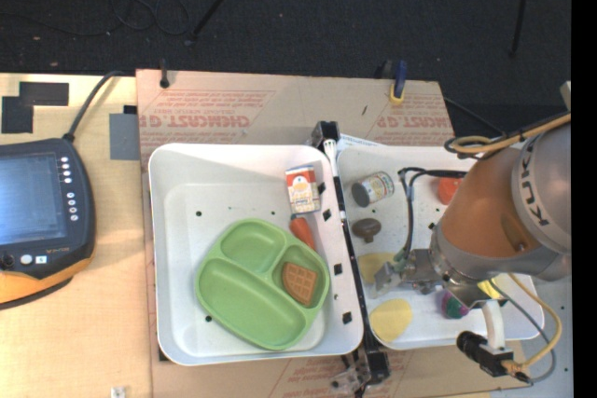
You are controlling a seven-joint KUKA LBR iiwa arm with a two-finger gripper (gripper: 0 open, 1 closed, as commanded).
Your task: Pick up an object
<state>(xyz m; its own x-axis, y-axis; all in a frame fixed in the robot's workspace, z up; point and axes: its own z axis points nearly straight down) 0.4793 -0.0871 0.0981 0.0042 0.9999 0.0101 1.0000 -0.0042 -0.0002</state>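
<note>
The right bin (410,342) holds a small can (373,189) lying on its side, a brown round piece (367,226), a pale yellow disc (392,318), another yellow piece (373,267), a red object (448,189) and a purple-green item (454,304). My gripper (399,272) reaches down into this bin beside the yellow piece, under the bulky grey and orange arm (494,210). In the left bin, a green divided plate (262,283) carries a waffle (301,281). A small carton (300,190) and a red-orange piece (303,229) lie beside the plate.
A black divider (336,228) separates the two bins (173,228). A teach pendant (42,210) rests at the far left on the bench. Cables loop around the arm at the lower right (522,331).
</note>
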